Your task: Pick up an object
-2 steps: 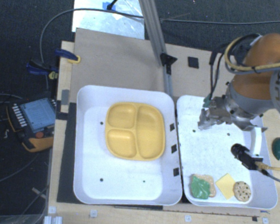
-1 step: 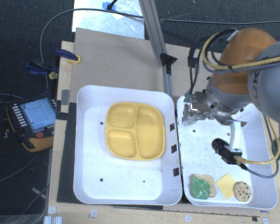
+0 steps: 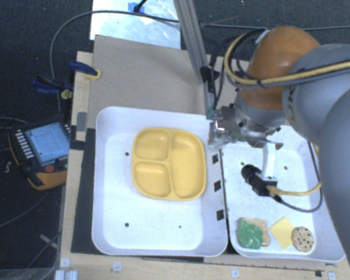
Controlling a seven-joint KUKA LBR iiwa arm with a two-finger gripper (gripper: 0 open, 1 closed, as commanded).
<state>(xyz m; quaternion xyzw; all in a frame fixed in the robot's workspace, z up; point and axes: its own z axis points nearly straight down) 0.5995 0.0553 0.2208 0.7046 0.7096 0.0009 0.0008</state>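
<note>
Our gripper [image 3: 218, 135] hangs at the wall between the two bins.
We cannot tell whether it is spread or closed. Green-topped toast [image 3: 252, 233], cheese slice [image 3: 282, 232] and cookie [image 3: 302, 238] line the right bin's [image 3: 298, 160] near edge; a yellow divided plate [image 3: 169, 164] sits in the left bin [image 3: 153, 221].

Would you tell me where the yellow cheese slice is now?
In the camera view, the cheese slice lies at the front of the right bin, between the green-topped toast and the cookie.
</note>
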